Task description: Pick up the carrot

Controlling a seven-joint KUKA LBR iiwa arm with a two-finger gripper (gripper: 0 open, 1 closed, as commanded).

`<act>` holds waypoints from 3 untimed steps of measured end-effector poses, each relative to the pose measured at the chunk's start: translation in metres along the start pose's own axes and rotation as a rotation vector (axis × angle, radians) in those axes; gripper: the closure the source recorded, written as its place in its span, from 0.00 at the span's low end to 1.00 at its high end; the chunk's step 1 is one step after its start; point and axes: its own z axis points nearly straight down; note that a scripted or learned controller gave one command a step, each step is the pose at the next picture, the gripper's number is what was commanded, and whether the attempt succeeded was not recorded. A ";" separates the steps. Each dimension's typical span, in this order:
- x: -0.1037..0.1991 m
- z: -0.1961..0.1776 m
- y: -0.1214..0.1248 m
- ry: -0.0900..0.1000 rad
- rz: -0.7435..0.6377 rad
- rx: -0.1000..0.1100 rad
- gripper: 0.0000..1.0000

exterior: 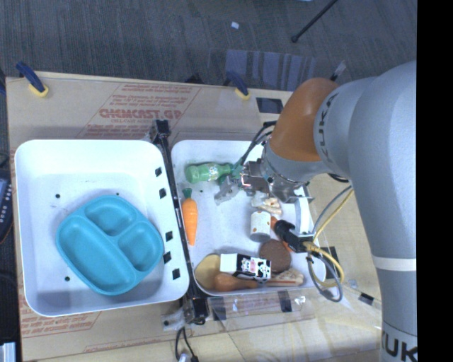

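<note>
The table (85, 106) is covered with brown cardboard printed with red lettering, and blue clamps with yellow tips pin it down at 11 o'clock (32, 79) and near 1 o'clock (239, 86). Beyond the far edge lies dark grey carpet, with a thin black rod (318, 20) slanting across it at 1 o'clock. Two white bins sit side by side, touching along a black hinge strip.

The left bin (42, 170) holds a blue divided plate (110, 244), lying flat toward its 6 o'clock side.

In the right bin (226, 233), the carrot (190, 218) lies against the left wall, at about 9 o'clock within that bin, green top pointing to 12 o'clock. A green bottle (207, 172) lies on its side just above it. Toward 5 o'clock in the bin sit a small white cup (260, 225), a brown round thing (274, 256), a tan wooden bowl (212, 272), and a black-and-white carton (245, 266) resting over it.

The grey arm with its orange band (301, 124) reaches in from 3 o'clock. Its gripper (230, 185) hangs just beside the bottle, up and to the right of the carrot and apart from it. I cannot tell whether it is open or closed. Yellow and black cables (325, 247) loop off the bin's right side.
</note>
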 end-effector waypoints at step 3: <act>0.027 0.064 0.023 -0.003 -0.203 -0.009 0.00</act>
